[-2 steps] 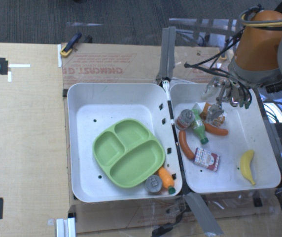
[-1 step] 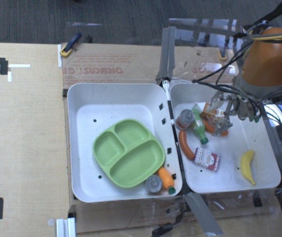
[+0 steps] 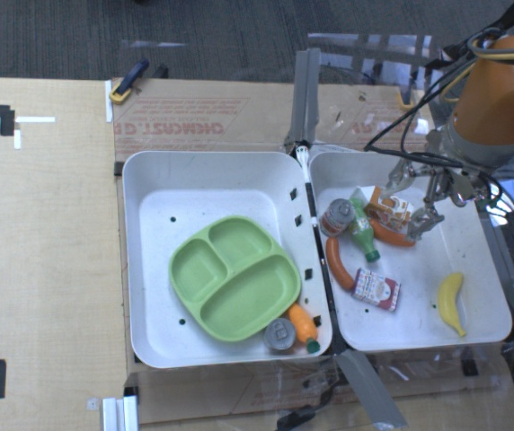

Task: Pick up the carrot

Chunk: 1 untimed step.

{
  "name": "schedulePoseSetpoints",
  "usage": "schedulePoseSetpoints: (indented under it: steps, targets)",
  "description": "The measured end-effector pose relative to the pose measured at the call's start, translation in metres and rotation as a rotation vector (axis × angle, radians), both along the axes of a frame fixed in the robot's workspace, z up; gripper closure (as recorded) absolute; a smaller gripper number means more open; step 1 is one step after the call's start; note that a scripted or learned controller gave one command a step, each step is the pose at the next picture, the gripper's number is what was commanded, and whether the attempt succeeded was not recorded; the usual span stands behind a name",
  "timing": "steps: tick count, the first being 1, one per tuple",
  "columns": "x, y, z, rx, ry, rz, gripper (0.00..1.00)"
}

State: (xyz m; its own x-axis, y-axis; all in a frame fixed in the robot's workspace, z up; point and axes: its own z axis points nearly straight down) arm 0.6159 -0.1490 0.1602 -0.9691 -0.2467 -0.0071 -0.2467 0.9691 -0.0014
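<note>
Carrot [image 3: 303, 324]: lies in the left bin [image 3: 149, 268], at its near right corner, orange with a green end, touching the rim of the green plate and just beside a grey can.
Gripper [image 3: 414, 200]: hangs over the far part of the right bin [image 3: 495, 330], well apart from the carrot; fingers spread wide, with an orange-and-white carton between and below them, not gripped as far as can be seen.
Green plate [image 3: 234, 279]: three compartments, tilted across the middle of the left bin.
Grey can [image 3: 279, 334]: stands at the plate's near edge; lid markings too small to read.
Carton [image 3: 390, 208]: print not legible.
Green bottle [image 3: 363, 233]: lies beside a second can [image 3: 339, 214]; label unreadable.
Sausage [image 3: 337, 263]: curved, reddish, near the bin's left wall.
Red packet [image 3: 376, 289]: white patch of writing, too blurred to read.
Banana [image 3: 452, 303]: near right of the right bin.
Cardboard [image 3: 185, 115]: behind the bins, red reversed lettering, seemingly "CHEMICAL", uncertain.
</note>
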Motion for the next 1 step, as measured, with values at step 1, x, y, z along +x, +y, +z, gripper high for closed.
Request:
schedulePoseSetpoints:
  steps: [1]
  targets:
    - [-0.0298,0.0398,-0.0675,0.001,0.004,-0.247,0.00]
